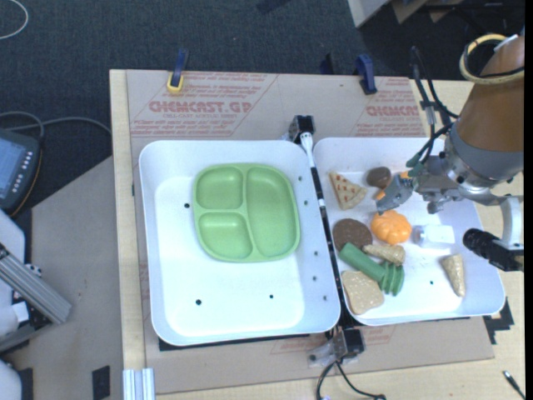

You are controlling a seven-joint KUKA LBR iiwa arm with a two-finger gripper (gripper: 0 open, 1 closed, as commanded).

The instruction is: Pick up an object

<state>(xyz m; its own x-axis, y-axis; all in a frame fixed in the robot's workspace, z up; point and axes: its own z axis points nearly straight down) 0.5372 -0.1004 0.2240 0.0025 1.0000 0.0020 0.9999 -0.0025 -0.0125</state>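
The gripper [400, 192] hangs low over the right bin [483, 302], beside the orange ball [391, 227]; how far its claw is parted cannot be told. Left of it lie a brown nugget [379, 176] and a pizza slice [346, 189]. Nearer lie a brown disc [351, 232], green pod [372, 267] and bread slice [362, 290]. A green divided plate [246, 212] sits in the left bin [166, 298]

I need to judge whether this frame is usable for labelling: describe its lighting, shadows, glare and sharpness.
Camera view: lighting is even and soft, with faint shadows along the inner walls of the left bin; the white bin floors are bright but not blown out; the green tray and the orange toy read clearly; the arm and claw look slightly soft; the small food items are low in detail.
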